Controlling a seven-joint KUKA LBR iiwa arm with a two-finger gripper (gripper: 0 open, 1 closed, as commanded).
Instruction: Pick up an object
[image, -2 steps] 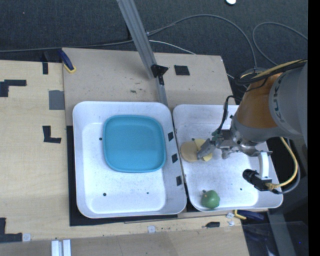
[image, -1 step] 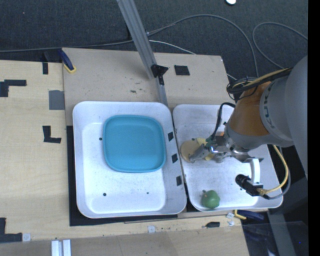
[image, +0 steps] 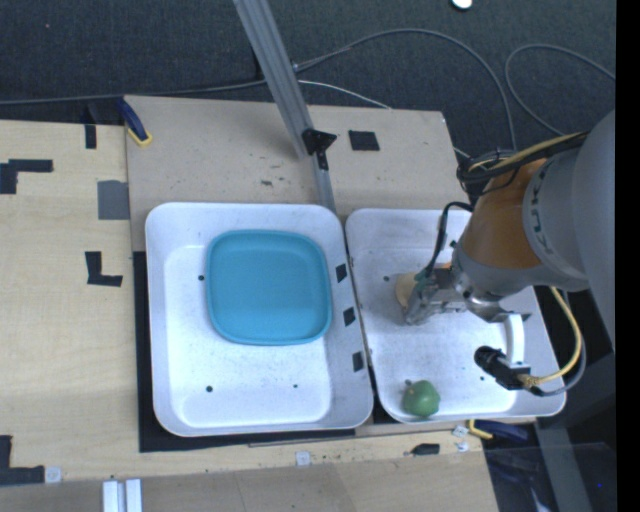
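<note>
bench (image: 60, 300), light wood with dark tape marks, fills the left of the frame. left bin (image: 170, 400), shallow and white, sits left of centre; a turquoise square plate (image: 268, 286) lies flat in its upper middle. a grey metal bar (image: 290, 100) runs from the top of the frame down to the bins' shared upper edge.

right bin (image: 390, 240) sits just beside the left one, touching along the centre divide. small tan object (image: 404, 290) lies in the middle of this bin, part hidden by the gripper. green round object (image: 421, 398), apple-like, rests near the bin's lower edge, well apart from the gripper and untouched.

gripper (image: 418, 308) is low over the middle of the right bin, tips just beside or on the tan object; contact not resolvable. jaw opening: cannot tell, the tips merge into one grey mass from this angle, and nothing is seen held between them.

arm (image: 560, 220) enters from the right of the frame, orange band (image: 495, 235) above the wrist, black and yellow cables (image: 565, 340) looping over the bin's right rim.
</note>
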